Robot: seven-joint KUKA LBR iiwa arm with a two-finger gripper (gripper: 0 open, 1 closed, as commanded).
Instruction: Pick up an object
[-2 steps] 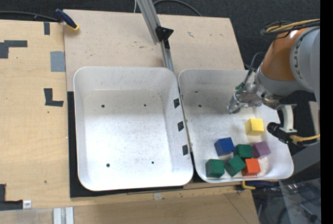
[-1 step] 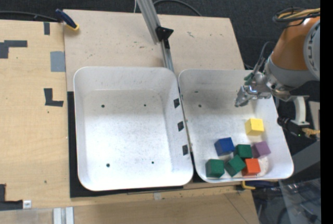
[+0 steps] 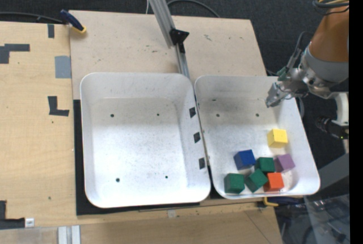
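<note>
Camera view showed the arm [image 3: 328,44] reaching in from the right, its gripper [image 3: 274,96] hanging over the right bin [image 3: 227,95] (whether clenched or released could not be told). Coloured blocks, among them a yellow block [image 3: 278,137], lay clustered near that bin's front corner.

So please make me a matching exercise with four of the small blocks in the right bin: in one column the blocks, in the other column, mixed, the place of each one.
Blocks:
1. small yellow cube block
2. small blue cube block
3. small orange cube block
4. small purple cube block

Places:
A. at the near edge of the cluster, beside a green block
B. alone, nearest to the gripper
C. at the cluster's right side, just above the orange one
D. at the cluster's upper left

Pairs: 1-B, 2-D, 3-A, 4-C
</note>
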